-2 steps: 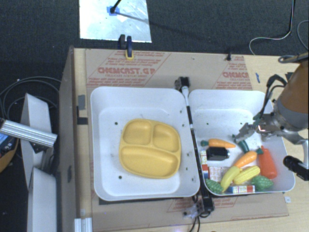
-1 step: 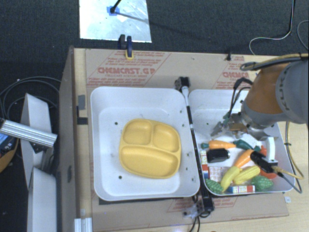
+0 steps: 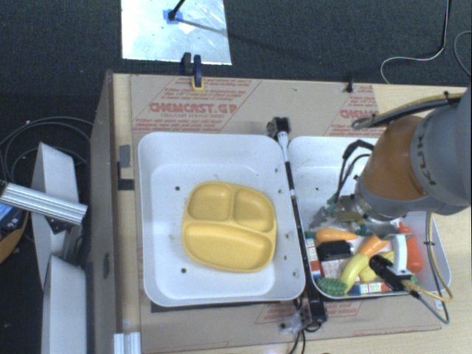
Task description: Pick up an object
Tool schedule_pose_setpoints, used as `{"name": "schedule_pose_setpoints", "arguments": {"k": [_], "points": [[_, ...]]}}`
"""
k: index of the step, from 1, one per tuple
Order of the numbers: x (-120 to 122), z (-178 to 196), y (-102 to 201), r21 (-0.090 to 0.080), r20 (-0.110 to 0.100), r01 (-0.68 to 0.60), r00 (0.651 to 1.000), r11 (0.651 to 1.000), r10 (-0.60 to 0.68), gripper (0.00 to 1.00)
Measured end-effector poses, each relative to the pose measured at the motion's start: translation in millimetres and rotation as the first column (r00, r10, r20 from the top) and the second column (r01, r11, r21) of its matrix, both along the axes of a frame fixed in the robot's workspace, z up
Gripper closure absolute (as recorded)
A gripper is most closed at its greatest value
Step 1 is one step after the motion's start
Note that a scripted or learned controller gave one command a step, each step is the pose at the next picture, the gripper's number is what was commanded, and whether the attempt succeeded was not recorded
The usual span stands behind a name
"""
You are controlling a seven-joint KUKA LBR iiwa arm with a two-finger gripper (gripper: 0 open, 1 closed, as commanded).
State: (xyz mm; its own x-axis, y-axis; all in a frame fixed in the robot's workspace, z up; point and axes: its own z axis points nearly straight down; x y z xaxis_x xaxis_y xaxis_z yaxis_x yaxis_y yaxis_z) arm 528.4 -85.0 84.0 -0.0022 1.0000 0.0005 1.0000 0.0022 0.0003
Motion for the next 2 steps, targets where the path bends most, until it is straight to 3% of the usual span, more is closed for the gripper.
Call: {"name": "schedule_pose_setpoints", "arguments": {"k": [1,2], "points": [[38,69,-70,-0.003,0.004,0.002,1.000,1.000,-0.002,0.00],[76,0,-121,-0.002,0.001,0.002,1.000,1.000,-0.002,0.00]]}}
